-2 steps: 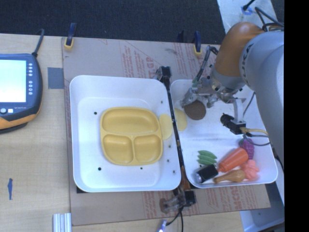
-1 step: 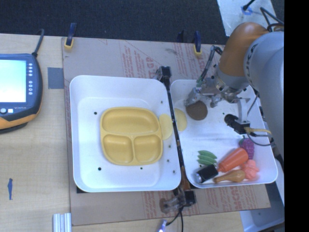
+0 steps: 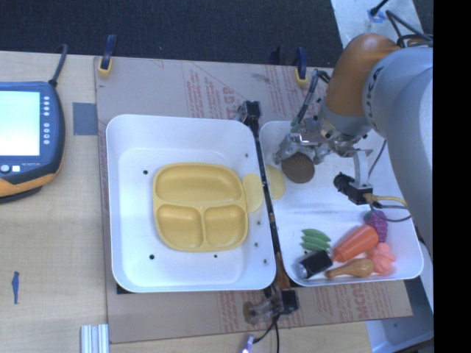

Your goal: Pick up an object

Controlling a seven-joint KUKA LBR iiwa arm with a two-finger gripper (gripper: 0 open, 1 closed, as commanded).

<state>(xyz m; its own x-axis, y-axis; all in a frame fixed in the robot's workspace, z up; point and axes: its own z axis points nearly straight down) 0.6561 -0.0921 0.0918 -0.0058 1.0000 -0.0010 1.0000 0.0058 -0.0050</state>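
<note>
You see red printed lettering running along the edges of the brown cardboard sheet (image 3: 184, 87) under both bins, but it is too small and slanted for you to read. The teach pendant (image 3: 26, 138) far to the left of the gripper shows a pale blank screen with no text you can make out.

The arm (image 3: 401, 94) comes in from the right, its grey body and orange band bent down over the far end of the right bin (image 3: 324, 197). The gripper (image 3: 300, 151) points down into that bin's far left corner, and a round brown object (image 3: 298, 170) sits right at its tips. You cannot tell from this angle whether the jaws are spread or pressed together, or whether the brown object is between them.

Left of the gripper, the left bin (image 3: 132, 256) holds a yellow divided tray (image 3: 200, 206). A pale yellow disc (image 3: 274, 182) lies just beside the gripper, against the wall between the bins. Nearer the camera from the gripper, in the right bin's near end, you find an orange carrot (image 3: 355, 243), a pink piece (image 3: 381, 257), a purple piece (image 3: 378, 225), a green pea pod (image 3: 315, 237), a tan piece (image 3: 352, 269) and a black cylinder (image 3: 314, 264), clustered close together.
</note>
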